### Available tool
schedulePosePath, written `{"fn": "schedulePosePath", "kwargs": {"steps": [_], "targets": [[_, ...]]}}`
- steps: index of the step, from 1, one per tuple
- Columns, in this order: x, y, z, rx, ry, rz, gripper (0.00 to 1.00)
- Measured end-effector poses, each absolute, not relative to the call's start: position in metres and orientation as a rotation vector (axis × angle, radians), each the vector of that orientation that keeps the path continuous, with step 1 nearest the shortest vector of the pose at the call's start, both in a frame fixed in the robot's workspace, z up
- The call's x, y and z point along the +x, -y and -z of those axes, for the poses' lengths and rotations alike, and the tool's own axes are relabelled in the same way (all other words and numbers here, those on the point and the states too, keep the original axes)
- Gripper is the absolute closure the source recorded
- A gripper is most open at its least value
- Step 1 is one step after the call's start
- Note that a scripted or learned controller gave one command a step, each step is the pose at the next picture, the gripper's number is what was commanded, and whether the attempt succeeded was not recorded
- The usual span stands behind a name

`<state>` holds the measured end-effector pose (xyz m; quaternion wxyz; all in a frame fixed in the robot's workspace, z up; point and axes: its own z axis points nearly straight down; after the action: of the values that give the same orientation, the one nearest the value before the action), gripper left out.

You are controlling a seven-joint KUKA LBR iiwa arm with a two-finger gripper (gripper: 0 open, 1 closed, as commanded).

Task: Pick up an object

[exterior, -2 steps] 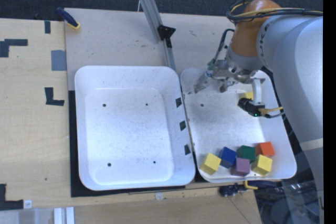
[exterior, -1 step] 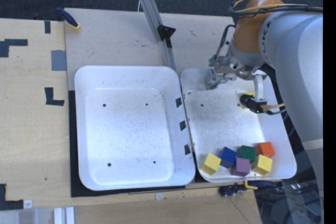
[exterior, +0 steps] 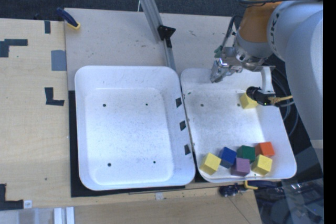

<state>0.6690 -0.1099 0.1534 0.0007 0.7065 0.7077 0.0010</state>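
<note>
My gripper (exterior: 217,76) hangs over the far edge of the right bin (exterior: 220,118), with nothing visible between its fingers. A yellow block (exterior: 248,100) lies alone near the bin's right wall, to the right of and nearer than the gripper. Along the bin's near edge sits a cluster: a yellow block (exterior: 211,163), a blue block (exterior: 228,156), a green block (exterior: 245,152), a purple block (exterior: 242,166), an orange block (exterior: 265,149) and another yellow block (exterior: 262,164).
The left bin (exterior: 126,128) stands beside the right one. A slanted metal rail (exterior: 149,5) runs from the top down to the gap between the bins. A blue and yellow tool (exterior: 68,18) lies at the bench's far left.
</note>
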Motion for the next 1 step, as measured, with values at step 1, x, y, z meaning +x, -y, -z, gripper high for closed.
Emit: {"fn": "schedulePosePath", "kwargs": {"steps": [1], "targets": [[0.674, 0.1019, -0.2137, 2.216, -2.222, -0.006, 1.0]]}}
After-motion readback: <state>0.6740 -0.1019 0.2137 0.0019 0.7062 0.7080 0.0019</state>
